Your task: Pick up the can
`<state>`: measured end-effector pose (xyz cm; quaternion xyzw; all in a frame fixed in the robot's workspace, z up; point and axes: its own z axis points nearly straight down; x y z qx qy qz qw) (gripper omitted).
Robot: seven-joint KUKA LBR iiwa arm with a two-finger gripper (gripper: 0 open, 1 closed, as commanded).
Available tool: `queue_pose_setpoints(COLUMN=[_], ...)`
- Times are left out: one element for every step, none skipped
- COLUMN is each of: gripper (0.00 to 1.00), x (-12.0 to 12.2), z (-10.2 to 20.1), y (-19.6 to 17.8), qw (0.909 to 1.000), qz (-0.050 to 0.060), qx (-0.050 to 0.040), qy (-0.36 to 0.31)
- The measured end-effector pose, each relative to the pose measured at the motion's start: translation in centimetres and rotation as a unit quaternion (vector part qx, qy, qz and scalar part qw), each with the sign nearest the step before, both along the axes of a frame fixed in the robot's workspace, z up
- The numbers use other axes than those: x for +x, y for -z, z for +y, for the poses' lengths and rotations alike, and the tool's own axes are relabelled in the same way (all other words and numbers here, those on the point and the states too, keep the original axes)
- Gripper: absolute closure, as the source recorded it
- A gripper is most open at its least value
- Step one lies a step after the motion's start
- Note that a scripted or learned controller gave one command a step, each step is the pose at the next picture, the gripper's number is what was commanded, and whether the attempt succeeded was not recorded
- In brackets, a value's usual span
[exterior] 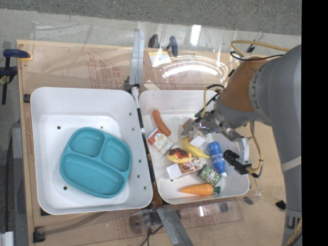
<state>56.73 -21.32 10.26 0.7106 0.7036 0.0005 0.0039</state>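
Hand [192,129] of the grey arm [266,91] is hanging low over the middle of the right bin [169,97]; whether it is spread or closed, and whether it has anything in it, cannot be told from this slant. Just beneath and beside it, a yellow banana [193,148] is lying, with a blue bottle [217,158] to its right and a red sausage [161,122] to the far left. Nearer the viewer, a small green can [209,174] is resting on its side, touching a red-and-yellow packet [183,160] and sitting just beyond an orange carrot [197,189]. A small carton [160,141] is lying near the bin's left wall. The left bin [46,106] is carrying a teal divided plate [96,161].

Risk, as a judgement: the hand is standing apart from the can, over the banana, so a descent here would likely be closing on the wrong item. Crowding around the can could also be blocking entry, and its rounded side could be rolling away under contact.
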Motion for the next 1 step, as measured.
queue_pose_setpoints(gripper=[1.00], x=[-1.12], z=[5.95], y=[-11.28], qw=[0.9930], qz=[0.003], qx=[0.0026], qy=[0.118])
